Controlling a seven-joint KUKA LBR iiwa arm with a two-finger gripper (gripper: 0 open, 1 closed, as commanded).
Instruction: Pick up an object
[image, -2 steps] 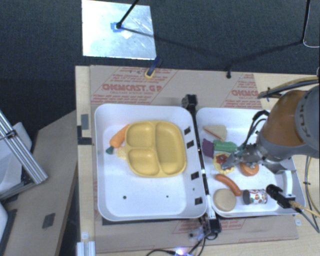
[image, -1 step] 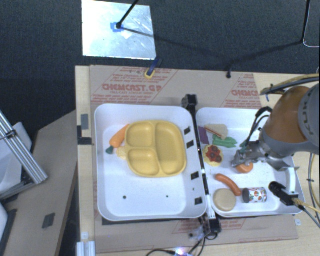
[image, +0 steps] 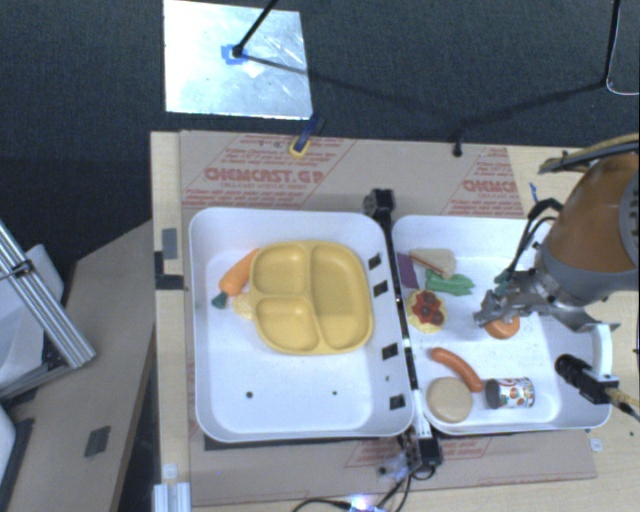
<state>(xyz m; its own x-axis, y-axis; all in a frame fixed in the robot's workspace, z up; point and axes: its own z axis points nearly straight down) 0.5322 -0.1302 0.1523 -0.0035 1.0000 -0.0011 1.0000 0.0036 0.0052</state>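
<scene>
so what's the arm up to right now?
The arm's gripper is down in the right bin, right over a small orange piece; whether it has hold of it is unclear. A sausage, a can, a pizza slice and a sandwich lie around it. The left bin holds a yellow divided plate beside a carrot.

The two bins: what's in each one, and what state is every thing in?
Yellow tray: flat, left bin.
Carrot: against the tray's left edge.
Sausage: lying, right bin.
Can: on its side.
Bun: flat.
Gripper: low over an orange piece.
</scene>
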